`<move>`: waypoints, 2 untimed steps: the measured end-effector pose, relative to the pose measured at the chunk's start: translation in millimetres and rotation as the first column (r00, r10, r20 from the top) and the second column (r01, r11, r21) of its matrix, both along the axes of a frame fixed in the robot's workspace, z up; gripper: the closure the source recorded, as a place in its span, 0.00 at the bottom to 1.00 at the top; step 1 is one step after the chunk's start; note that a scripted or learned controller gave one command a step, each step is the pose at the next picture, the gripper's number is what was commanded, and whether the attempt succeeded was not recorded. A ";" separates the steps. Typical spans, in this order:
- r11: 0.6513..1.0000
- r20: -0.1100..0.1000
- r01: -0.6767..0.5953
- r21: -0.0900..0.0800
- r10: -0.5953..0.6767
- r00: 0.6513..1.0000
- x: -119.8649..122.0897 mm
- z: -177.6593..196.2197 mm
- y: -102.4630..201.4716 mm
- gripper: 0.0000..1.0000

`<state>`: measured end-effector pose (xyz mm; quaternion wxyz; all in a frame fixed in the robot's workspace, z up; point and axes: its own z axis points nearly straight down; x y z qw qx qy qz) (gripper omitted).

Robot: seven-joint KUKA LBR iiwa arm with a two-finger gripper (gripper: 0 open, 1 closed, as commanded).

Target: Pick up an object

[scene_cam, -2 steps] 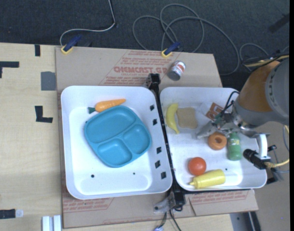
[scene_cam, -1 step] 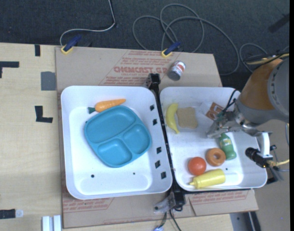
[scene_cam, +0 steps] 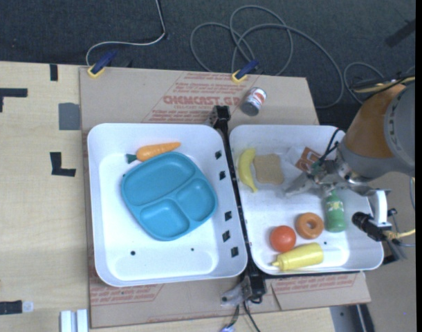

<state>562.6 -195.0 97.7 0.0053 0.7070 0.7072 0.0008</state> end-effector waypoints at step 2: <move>1.000 -0.006 -0.001 0.005 0.001 1.000 7.2 -10.8 -13.6 0.00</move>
